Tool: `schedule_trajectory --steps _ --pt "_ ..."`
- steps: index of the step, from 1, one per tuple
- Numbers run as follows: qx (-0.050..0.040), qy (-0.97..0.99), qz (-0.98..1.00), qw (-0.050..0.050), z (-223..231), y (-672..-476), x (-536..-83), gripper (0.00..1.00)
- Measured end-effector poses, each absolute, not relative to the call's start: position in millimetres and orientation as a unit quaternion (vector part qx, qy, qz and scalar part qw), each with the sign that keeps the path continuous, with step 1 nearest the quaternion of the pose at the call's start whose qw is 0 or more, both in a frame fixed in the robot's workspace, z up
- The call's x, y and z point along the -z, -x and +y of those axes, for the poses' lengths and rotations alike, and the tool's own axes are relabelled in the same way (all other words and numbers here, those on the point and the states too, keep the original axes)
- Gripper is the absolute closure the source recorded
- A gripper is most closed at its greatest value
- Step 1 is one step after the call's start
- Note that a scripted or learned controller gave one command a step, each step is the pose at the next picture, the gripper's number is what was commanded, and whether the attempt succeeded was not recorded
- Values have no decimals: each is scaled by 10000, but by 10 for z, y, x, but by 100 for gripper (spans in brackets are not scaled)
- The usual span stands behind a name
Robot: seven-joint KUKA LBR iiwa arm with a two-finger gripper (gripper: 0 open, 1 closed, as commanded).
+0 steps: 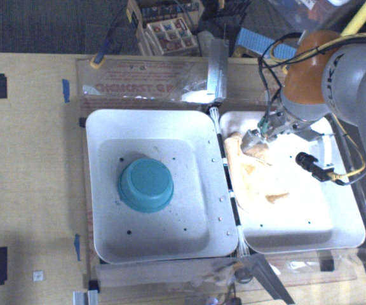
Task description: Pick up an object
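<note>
Closest to the lens is the grey arm with its orange band, coming in from the upper right of the frame. Its tool hangs over the upper left part of the right bin, right above a tan, crumpled-looking object sitting near that bin's left wall. Honestly can't tell if the tool is spread or pinched, it's too small and washed out by the glare. Another pale tan scrap lies lower down, around the middle of the same bin, well apart from the tool. Over in the left bin a teal bowl sits upside down, left of centre. Both bins sit side by side on the wooden table.
</note>
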State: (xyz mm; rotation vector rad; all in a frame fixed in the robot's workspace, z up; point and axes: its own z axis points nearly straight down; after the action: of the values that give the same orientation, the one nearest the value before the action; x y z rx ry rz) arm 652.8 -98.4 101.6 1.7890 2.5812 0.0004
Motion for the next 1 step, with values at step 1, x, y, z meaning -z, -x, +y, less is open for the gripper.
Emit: schedule_trajectory --steps 1 --pt "-39 -5919 8060 38 -999 -6360 -906 0"
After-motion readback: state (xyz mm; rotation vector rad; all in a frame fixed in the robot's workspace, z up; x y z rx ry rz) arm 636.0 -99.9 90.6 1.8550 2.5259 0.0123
